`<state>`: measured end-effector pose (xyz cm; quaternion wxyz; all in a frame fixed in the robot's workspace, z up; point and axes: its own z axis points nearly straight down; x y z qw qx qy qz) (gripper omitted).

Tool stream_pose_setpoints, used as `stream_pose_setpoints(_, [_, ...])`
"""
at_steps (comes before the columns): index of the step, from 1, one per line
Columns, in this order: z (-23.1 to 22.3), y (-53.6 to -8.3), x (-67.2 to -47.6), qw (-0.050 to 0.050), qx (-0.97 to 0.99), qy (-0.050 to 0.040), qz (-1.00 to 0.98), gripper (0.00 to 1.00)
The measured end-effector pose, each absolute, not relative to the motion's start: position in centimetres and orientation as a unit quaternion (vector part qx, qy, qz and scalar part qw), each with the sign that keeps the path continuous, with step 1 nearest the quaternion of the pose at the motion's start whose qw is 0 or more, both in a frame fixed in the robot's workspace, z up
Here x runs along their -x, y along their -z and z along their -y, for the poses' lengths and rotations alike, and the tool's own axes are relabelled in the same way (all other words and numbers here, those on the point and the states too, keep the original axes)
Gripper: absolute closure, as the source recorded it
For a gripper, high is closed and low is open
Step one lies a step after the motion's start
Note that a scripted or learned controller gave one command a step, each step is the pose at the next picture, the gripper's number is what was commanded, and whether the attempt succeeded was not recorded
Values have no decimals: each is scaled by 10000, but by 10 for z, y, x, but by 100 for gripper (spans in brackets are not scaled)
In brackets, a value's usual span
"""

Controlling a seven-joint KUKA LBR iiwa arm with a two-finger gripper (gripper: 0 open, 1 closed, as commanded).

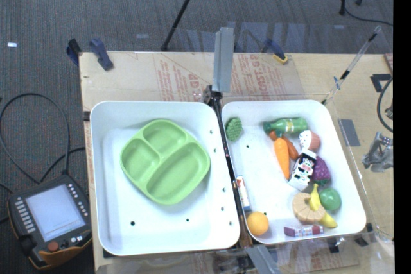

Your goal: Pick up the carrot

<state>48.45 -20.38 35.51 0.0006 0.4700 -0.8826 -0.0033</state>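
Orange carrot (282, 157) lies in the right bin (343, 141), crowded against a green bottle (287, 126) and a cow-print carton (302, 171), so a grab could catch a neighbour instead; the pincer's state cannot be told.

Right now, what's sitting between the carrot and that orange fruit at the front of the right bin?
Nothing: the camera view shows bare white bin floor between the carrot and the orange. The milk carton toy sits off to the carrot's right.
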Motion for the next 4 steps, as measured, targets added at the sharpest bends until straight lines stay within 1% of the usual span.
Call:
stream_pose_setpoints(1, [179, -408, -478, -22, -5254, -2, 8509, 100])
stream_pose_setpoints(2, [185, -328, -476, 9, -5165, 43, 8562, 100])
stream_pose_setpoints(3, [97, -394, -497, -28, -5769, 0, 8168, 100])
stream_pose_setpoints(4, [81, -273, -475, 40, -5334, 61, 8458, 100])
